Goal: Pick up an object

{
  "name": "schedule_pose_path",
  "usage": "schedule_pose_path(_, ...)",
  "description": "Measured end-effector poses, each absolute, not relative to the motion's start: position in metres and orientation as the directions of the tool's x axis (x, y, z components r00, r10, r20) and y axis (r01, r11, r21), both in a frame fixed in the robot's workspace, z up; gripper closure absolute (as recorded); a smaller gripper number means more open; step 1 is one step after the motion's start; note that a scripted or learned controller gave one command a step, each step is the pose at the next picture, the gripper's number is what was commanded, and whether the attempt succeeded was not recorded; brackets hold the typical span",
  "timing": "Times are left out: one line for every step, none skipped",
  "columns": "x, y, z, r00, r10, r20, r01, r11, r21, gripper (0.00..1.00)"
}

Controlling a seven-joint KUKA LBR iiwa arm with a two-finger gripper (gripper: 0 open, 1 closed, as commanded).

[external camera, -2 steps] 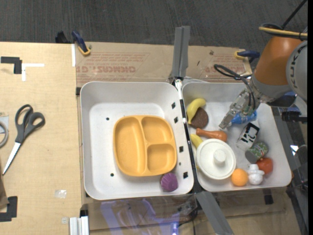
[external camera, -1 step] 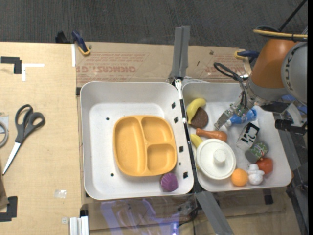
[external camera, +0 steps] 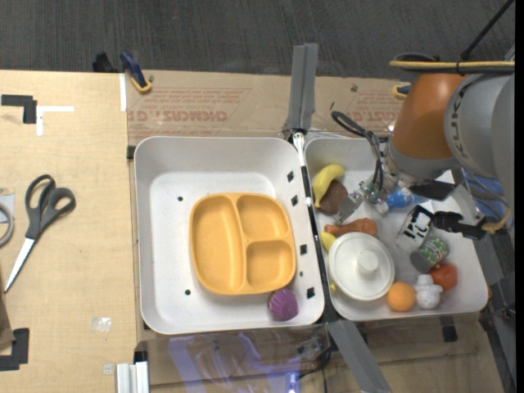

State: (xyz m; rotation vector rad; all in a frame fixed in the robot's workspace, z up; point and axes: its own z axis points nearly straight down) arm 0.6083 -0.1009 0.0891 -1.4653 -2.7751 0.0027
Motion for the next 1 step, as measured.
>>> schedule_pose_path(0.6084, -0.1009, 0.095, -0.567, 0.824, 0.004, 0.824, 0.567, -0.006, 1.0)
